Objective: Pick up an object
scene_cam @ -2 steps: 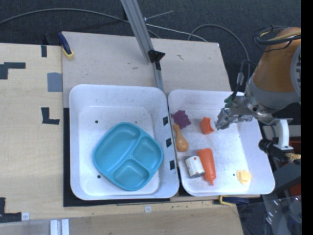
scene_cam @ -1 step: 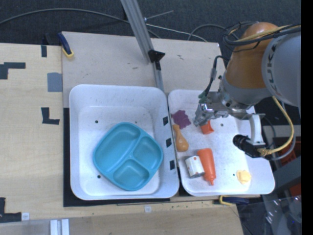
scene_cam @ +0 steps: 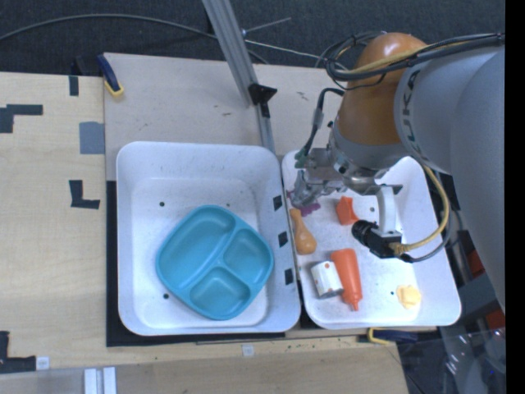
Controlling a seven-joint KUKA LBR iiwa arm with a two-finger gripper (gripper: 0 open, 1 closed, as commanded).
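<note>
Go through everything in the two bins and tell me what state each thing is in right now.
Blue divided tray: right way up in the left bin.
Small purple item: in the right bin, at the end effector.
Tan squash-shaped toy: lying down.
Orange carrot: lying down beside the white can.
White can: on its side.
Orange block: resting loose.
Yellow piece: resting loose.

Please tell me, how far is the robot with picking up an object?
Done: the gripper is low in the right white bin, above a small purple piece. In hand: nothing visibly. Left: grasp and lift; the orange carrot-shaped toy and white can lie untouched.
</note>
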